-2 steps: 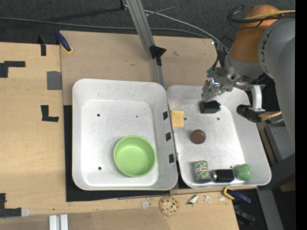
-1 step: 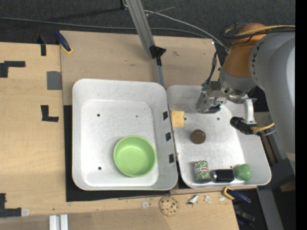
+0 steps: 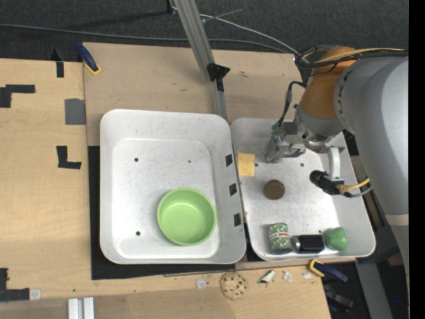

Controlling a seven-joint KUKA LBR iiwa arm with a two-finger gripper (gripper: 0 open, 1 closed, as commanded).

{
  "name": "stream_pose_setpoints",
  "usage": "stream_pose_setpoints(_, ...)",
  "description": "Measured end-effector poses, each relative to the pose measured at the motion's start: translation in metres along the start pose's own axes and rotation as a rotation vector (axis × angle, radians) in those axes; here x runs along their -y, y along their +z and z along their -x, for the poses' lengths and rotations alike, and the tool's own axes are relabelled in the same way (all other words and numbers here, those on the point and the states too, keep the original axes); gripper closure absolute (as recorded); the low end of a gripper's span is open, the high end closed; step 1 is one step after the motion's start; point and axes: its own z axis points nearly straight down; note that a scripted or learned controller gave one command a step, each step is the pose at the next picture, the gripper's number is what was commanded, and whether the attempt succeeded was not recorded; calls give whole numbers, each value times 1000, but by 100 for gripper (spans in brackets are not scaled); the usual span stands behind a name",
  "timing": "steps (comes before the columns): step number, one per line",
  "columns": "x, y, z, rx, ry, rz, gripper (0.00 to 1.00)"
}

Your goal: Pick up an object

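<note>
Wooden bench (image 3: 153, 72), seen from above at a slant, marked with black tape pieces along its left part; slanted metal pole (image 3: 196, 35) crossing its far edge and ending near the gap between the bins.

Grey arm (image 3: 382, 131), entering from the right, with orange band (image 3: 320, 95) above the wrist, poised over the far part of the right-hand bin.

Left bin (image 3: 126, 135), shallow and white, with a green bowl (image 3: 186, 216) lying upright in its near right quarter.

Right bin (image 3: 302, 208), shallow and white, touching the left bin along one side and holding all of the small candidate objects.

Gripper (image 3: 273, 155), angled down and to the left over the far left part of the right bin; open or closed cannot be told at this angle, and nothing seen held.

Yellow block (image 3: 246, 165), at the left rim of the right bin, just beside the gripper tip but apart from it.

Black object (image 3: 307, 244), lying on its side along the near wall, between can and ball.

Can (image 3: 278, 236) with green label, near the front wall, touching or nearly touching the black object.

Green ball (image 3: 337, 238), in the near right corner.

Brown disc (image 3: 274, 190), flat on the bin floor, near the gripper and between it and the can.

Round speckled piece (image 3: 232, 286), on the bench in front of the bins.
</note>
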Motion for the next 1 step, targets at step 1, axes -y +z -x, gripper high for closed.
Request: stream_pose_setpoints(1, 0, -11, -1, -1, -1, -1, 100)
